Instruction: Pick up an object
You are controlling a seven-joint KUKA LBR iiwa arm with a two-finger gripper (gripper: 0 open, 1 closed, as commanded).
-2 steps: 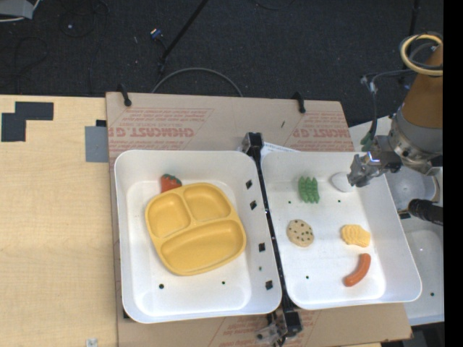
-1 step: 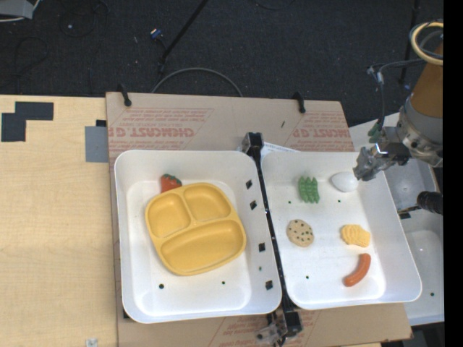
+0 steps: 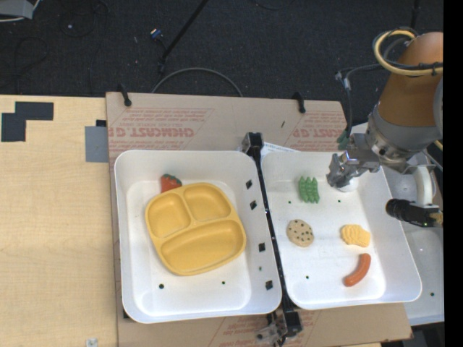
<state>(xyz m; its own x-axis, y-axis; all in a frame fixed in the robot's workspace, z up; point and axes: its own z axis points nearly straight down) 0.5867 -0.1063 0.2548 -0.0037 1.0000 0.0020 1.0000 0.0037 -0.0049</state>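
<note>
Grey arm: reaches in from the right, orange band above the wrist, bent down over the right bin's upper right part.
Pincer: low over the right bin's far side; whether it is apart or together cannot be told, and nothing shows between it.
Left bin: well to the pincer's left; holds a yellow divided plate with three compartments, and a red and green toy touching the plate's upper left rim.
Right bin: under the pincer; holds four loose things.
Green toy: just left of the pincer.
Cookie: below and left of the pincer.
Yellow toy: below the pincer.
Sausage: farthest below the pincer, near the bin's front.
</note>
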